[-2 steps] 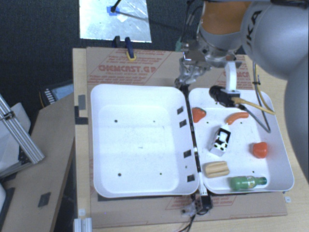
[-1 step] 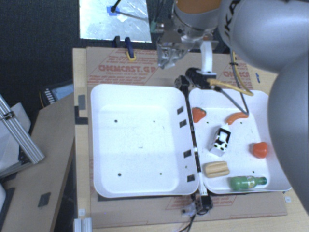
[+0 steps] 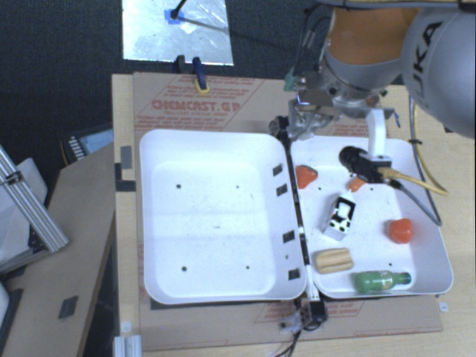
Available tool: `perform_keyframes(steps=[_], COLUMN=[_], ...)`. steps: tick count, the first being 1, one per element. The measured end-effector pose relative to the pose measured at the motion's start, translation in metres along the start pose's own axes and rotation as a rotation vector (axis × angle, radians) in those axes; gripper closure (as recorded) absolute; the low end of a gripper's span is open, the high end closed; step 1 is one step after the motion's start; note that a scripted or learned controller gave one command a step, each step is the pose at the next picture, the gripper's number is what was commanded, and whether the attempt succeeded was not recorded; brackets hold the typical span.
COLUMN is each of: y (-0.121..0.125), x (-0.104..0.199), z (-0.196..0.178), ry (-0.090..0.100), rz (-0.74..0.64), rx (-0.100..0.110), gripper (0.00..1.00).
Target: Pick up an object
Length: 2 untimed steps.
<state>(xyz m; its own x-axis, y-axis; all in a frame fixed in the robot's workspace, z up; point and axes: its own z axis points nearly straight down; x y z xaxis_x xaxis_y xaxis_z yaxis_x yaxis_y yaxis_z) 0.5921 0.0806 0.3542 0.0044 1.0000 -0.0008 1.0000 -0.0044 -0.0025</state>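
Tool (image 3: 306, 123) of the grey-and-orange arm hangs over the far edge of the desk (image 3: 223, 99), above the far left corner of the right bin (image 3: 439, 262), close to the divider between the two bins. Whether it is released or clenched cannot be told from this angle, and nothing is seen in its grasp.

From the left, the left bin (image 3: 149, 199) takes up the desk's left half. Every candidate for the pick lies in the right bin. An orange wedge (image 3: 306, 175) sits closest to the tool, just toward the desk's near edge from it and near the divider. A black-and-white box (image 3: 341, 218) lies mid-bin, tilted, its long axis running from near-left to far-right. A tan bun (image 3: 332, 259) rests nearer the front, its long axis along the desk's near edge. A green bottle (image 3: 381, 280) lies on its side by the bin's near wall, cap pointing toward the desk's right edge. A red ball (image 3: 400, 230) sits near the right wall.

No pick appears to have begun. The wedge looks the shortest reach: a short move toward the near edge, then down.
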Motion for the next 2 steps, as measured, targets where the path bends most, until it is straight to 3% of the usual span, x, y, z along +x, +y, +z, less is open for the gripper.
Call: perform_keyframes(steps=[1, 2], y=[0.078, 0.016], x=[0.084, 0.092], z=[-0.068, -0.028], ry=[0.005, 0.001], rz=[-0.015, -0.01], rx=[-0.017, 0.002], gripper=[1.0, 1.0])
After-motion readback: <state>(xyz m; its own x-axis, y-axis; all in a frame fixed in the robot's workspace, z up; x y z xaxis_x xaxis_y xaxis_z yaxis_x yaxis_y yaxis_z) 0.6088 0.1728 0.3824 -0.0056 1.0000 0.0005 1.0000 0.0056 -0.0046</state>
